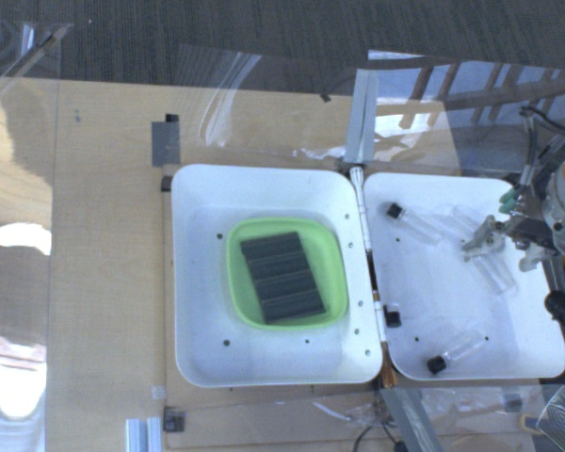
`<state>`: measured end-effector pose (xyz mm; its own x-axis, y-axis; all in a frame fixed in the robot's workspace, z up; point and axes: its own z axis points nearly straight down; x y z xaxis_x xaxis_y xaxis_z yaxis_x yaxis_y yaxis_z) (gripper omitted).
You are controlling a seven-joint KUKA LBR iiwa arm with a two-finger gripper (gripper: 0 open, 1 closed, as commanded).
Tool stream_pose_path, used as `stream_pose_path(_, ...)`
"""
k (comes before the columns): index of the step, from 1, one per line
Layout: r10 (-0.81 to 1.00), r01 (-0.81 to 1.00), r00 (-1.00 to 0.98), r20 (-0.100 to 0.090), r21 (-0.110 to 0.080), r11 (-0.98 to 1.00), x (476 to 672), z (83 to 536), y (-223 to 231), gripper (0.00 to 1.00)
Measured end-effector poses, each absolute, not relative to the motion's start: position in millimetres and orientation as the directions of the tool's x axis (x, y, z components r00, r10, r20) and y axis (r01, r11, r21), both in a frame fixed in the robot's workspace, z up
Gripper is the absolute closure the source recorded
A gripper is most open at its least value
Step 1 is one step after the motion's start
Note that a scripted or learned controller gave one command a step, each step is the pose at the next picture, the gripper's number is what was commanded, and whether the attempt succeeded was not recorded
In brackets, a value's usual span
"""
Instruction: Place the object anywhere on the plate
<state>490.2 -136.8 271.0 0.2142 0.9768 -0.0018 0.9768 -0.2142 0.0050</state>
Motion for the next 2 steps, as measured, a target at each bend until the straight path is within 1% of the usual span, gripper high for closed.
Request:
stream_pose_path(1,0.944,0.944,0.329,-0.003,0.007,-0.329,490.4,346,-182,0.00)
stream_pose_path(2,0.885,0.885,0.466,-0.002,0.010,-0.466,490.6,435,-197,0.00)
